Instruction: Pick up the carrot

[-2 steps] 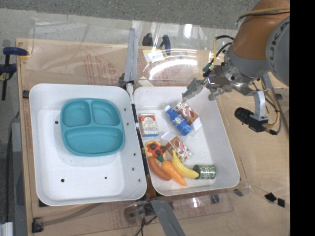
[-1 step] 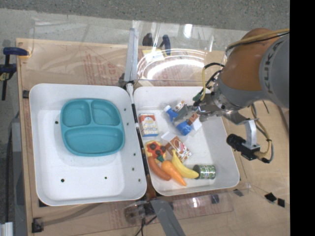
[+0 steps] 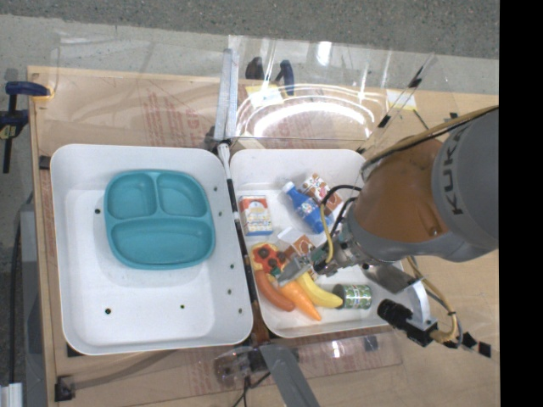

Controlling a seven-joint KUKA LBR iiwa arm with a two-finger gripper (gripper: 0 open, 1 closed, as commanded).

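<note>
The pincer [image 3: 299, 266] hung low over the right bin [image 3: 246, 164], its tip among the clutter near the bin's lower edge; whether it was released or clenched could not be told, and nothing could be seen gripped in it. On the grey arm [image 3: 462, 189] behind it, the white letters "KU" of the maker's name could be read running up the housing, above the orange band [image 3: 399, 202]. The carrot [image 3: 303, 300] lay just below the pincer, its long axis slanted, the thick end up toward the pincer and the narrow tip pointing down and to the right toward the bin's lower wall. A second orange piece [image 3: 273, 292] lay just to the pincer's lower left, beside the carrot and roughly parallel to it. A banana [image 3: 317, 291] lay just to the pincer's lower right, touching the carrot, and a small green can [image 3: 354, 295] sat farther right; its label was too small to read. A small carton [image 3: 255, 214] stood up and to the left of the pincer, its print illegible, and a blue bottle [image 3: 305, 208] lay just above. Far to the pincer's left, in the left bin [image 3: 68, 253], rested a teal divided plate [image 3: 159, 218]. Both bins sat on the tabletop [image 3: 127, 113].
</note>
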